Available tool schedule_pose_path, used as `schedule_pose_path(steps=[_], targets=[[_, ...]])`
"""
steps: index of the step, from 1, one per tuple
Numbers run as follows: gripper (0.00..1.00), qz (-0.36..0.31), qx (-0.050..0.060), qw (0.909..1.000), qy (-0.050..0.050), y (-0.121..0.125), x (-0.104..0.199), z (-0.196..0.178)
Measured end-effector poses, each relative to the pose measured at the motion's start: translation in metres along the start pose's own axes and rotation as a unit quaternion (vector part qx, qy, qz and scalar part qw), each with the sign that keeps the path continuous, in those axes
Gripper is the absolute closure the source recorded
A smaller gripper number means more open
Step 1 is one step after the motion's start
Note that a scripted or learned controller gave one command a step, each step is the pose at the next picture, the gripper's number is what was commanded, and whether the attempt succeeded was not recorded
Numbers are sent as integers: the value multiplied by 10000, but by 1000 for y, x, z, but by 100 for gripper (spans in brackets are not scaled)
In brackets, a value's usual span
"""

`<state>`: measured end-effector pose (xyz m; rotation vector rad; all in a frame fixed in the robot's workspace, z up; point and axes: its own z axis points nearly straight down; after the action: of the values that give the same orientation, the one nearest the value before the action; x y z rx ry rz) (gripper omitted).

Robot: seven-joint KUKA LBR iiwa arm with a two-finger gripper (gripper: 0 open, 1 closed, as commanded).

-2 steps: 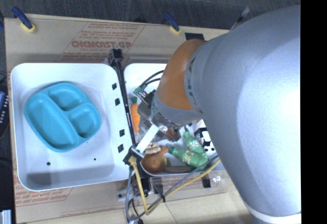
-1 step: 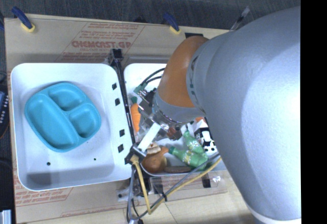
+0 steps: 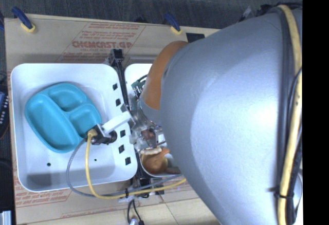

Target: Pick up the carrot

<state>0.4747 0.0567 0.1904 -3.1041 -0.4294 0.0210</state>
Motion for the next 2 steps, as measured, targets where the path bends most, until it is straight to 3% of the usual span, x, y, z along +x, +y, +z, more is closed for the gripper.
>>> schedule_pose_path(steps=[2], targets=[[100, -131, 80, 9999, -67, -4, 1, -18]])
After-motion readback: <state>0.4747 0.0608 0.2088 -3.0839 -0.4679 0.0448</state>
